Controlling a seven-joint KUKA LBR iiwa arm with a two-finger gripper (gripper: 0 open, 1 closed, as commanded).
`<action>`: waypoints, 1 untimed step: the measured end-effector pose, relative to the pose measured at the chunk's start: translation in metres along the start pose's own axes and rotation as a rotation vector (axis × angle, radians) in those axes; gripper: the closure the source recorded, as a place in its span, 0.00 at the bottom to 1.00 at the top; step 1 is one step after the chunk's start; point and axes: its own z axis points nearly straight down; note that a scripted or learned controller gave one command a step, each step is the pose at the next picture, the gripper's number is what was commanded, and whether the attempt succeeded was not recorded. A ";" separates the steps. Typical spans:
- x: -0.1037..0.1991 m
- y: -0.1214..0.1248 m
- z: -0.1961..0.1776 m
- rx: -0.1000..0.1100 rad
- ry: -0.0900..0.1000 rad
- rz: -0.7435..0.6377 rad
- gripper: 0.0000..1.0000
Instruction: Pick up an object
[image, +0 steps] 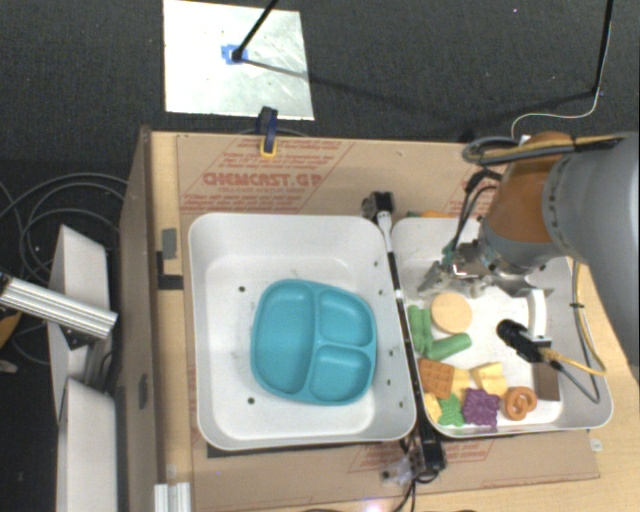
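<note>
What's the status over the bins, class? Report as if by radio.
Hand low in right bin, above the round tan piece; nothing seen held. Toy food clustered at bin's near end. Blue divided plate in left bin. Nothing blocking.

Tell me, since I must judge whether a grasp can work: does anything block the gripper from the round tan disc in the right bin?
Nothing visible does. The gripper hangs just above the round tan disc, with bare bin floor between them.

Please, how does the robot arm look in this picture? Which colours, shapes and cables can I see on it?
The grey, rounded KUKA arm carries a broad orange band above the wrist. Thin dark and pale cables loop over the band. Below it sits the metallic two-finger gripper, small and silvery with dark parts.
</note>
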 end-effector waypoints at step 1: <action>0.004 -0.029 0.001 0.005 0.000 0.001 0.00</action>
